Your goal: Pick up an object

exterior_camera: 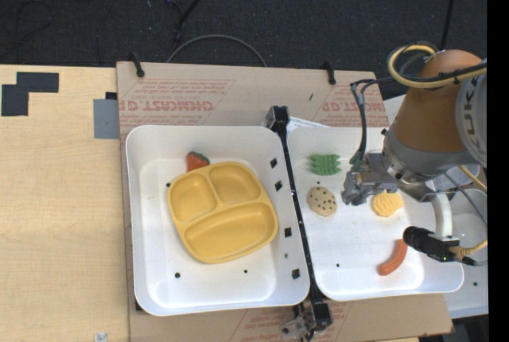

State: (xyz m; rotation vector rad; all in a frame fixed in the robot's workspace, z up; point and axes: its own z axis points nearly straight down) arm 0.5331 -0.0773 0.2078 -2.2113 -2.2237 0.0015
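Two bins inspected, gripper low over the right one, nothing confirmed in hand

From my remote station I read the bench from left to right. The left bin [151, 173] carries a yellow divided plate [223, 209], set at an angle and taking up most of the floor. A small red-and-green toy, possibly a strawberry or pepper [196, 161], is tucked against the plate's upper left rim; I judge that wedged position a poor approach for a two-finger grasp.

The right bin [342, 277] holds the looser candidates, spaced well apart, which I judge leaves room to descend around each. A green leafy toy [324, 164] lies near the top. A brown speckled cookie [322, 201] sits below it. The gripper [359, 188] is down near the bin floor, between the cookie and a yellow ridged piece, possibly corn [387, 205], and just beside the latter. An orange-red sausage-shaped toy [392, 258] lies nearer the lower right corner, clear of the arm.

Gripper condition: the mechanism reads as a dark cluster under the wrist, and I cannot tell how wide it stands or whether it has anything. No object is visible inside it.

Finding: the yellow ridged piece is, in my judgement, the likeliest target, given how close the tool is to it. It rests on the bin floor, so the pick is not yet achieved.
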